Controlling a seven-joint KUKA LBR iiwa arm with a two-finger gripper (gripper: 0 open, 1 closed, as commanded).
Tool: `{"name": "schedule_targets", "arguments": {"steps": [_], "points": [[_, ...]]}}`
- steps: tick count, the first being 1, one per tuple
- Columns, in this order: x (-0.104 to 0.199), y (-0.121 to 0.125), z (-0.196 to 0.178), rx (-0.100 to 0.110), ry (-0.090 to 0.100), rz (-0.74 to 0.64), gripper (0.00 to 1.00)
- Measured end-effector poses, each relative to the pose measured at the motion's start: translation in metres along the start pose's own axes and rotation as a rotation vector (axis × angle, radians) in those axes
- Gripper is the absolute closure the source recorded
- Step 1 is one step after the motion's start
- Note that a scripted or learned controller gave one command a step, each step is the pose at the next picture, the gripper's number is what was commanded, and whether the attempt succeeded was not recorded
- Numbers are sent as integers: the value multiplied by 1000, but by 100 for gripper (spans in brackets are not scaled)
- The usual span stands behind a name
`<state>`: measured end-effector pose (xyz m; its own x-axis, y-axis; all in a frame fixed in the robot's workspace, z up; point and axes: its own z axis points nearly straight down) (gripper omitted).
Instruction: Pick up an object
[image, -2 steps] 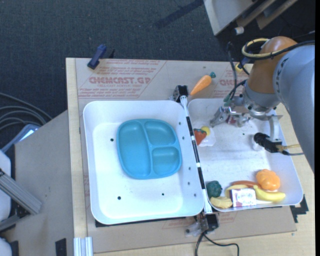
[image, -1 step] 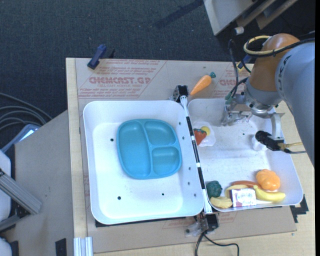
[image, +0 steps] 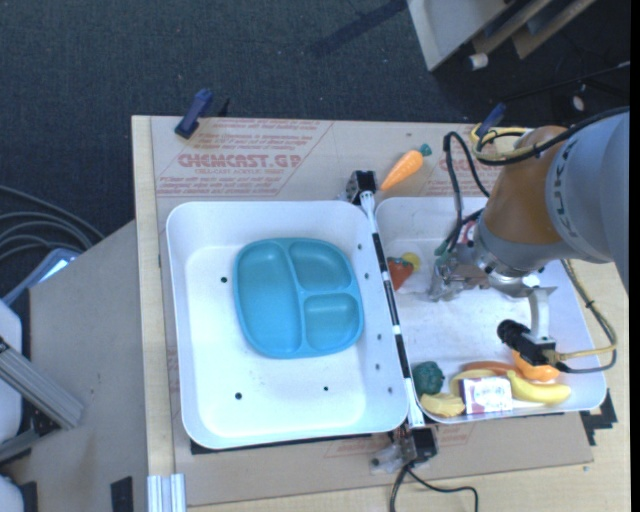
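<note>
Toy strawberry (image: 402, 270) lies at the right bin's (image: 585, 315) left wall, just beside the gripper (image: 440, 285), whose finger state I cannot tell, so centring over the fruit away from the wall looks wise.

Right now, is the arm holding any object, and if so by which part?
It cannot be told. The gripper hangs low over the right white bin, near a small red and orange toy, but nothing is visibly gripped.
</note>
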<state>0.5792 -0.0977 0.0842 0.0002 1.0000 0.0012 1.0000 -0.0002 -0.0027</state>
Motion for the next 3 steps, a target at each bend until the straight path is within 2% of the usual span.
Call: {"name": "schedule_targets", "arguments": {"steps": [1, 2, 3], "points": [[0, 0, -10, -1, 0, 1, 100], [15, -93, -100, 0, 1, 1, 100], [7, -101, -4, 0, 0, 1, 100]]}}
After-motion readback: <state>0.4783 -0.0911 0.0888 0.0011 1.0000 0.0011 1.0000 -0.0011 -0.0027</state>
